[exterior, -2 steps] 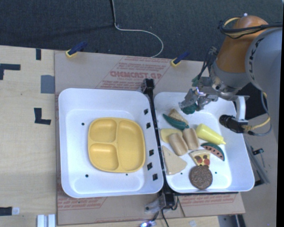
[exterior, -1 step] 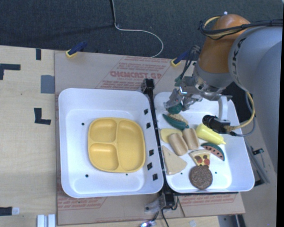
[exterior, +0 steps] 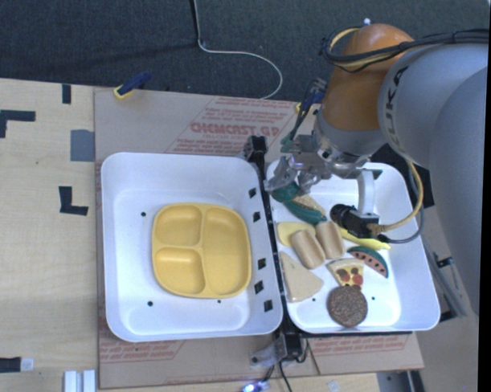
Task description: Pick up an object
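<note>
Hand [exterior: 293,178] low over the far left corner of the right bin [exterior: 410,305], beside the divider; open or closed, cannot tell. Just below the hand, a green piece [exterior: 296,204]. Nearer than that in the same bin: two tan bread rolls [exterior: 316,243], a banana [exterior: 365,232], a watermelon slice [exterior: 370,259], a pizza slice [exterior: 349,274], a brown round cookie [exterior: 348,306]. Left of the right bin, a yellow divided plate [exterior: 202,250] in the left bin [exterior: 124,227].

We note both white bins [exterior: 124,227] look like smooth, slightly glossy plastic, and the yellow divided tray [exterior: 202,250] a matt plastic. The sheet under them [exterior: 224,130] reads as printed cardboard. The round brown cookie [exterior: 348,306] looks rough and grainy.
</note>
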Controlling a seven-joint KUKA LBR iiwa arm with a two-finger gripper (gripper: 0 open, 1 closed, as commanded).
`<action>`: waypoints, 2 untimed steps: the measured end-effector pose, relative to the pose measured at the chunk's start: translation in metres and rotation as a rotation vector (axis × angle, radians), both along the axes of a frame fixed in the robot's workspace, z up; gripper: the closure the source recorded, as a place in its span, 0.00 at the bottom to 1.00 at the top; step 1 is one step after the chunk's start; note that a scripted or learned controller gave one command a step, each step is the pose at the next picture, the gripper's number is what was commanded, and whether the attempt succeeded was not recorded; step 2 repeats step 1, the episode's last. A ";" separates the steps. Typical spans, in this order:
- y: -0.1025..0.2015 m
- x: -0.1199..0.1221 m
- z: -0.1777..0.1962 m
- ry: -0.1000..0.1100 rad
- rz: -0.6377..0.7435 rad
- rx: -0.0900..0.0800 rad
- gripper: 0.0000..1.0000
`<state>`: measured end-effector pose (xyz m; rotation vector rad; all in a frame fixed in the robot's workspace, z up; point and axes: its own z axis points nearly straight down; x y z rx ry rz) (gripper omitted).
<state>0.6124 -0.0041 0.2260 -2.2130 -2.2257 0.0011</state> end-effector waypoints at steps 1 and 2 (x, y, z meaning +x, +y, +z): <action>0.044 -0.007 -0.002 0.001 0.001 0.000 1.00; 0.044 -0.007 -0.002 0.001 0.001 0.000 1.00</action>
